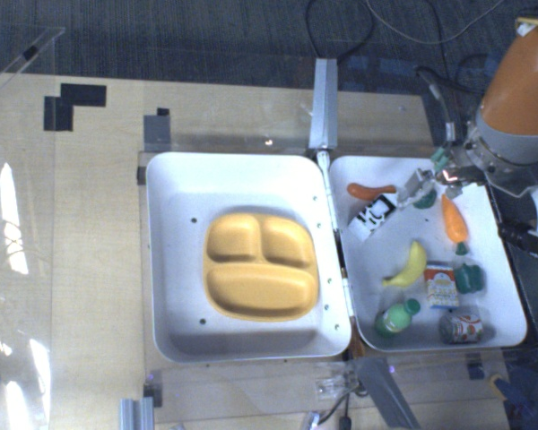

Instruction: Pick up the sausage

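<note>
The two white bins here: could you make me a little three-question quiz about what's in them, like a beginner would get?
1. True or false: the yellow divided tray lies in the left bin.
2. Which thing lies nearest the sausage in the right bin?
A. the black-and-white box
B. the can
C. the green bottle
3. Fill in: the banana lies just left of a small ____ carton.

Key:
1. True.
2. A; the box sits just below the sausage, near the tool.
3. Red-and-white.
</note>
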You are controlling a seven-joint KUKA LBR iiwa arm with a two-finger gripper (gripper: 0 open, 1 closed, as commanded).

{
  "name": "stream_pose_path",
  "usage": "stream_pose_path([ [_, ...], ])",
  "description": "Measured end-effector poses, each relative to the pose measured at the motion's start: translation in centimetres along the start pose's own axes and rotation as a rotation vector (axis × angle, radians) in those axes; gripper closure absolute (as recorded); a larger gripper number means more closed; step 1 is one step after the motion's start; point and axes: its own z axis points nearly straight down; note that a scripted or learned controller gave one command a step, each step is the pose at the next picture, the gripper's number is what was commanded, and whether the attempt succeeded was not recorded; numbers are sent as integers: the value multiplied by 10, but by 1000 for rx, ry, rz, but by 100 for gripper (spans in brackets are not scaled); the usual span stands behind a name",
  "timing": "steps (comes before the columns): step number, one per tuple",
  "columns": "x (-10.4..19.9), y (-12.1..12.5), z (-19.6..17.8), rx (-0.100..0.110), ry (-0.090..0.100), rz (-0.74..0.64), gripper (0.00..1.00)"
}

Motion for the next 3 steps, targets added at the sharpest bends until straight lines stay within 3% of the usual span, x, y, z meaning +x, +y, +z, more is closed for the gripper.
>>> stream_pose_path([
  [1,19,92,64,3,0,287,0],
  [2,-5,87,163,1,0,300,0],
  [3,-4,90,150,-5,-1,293,100],
])
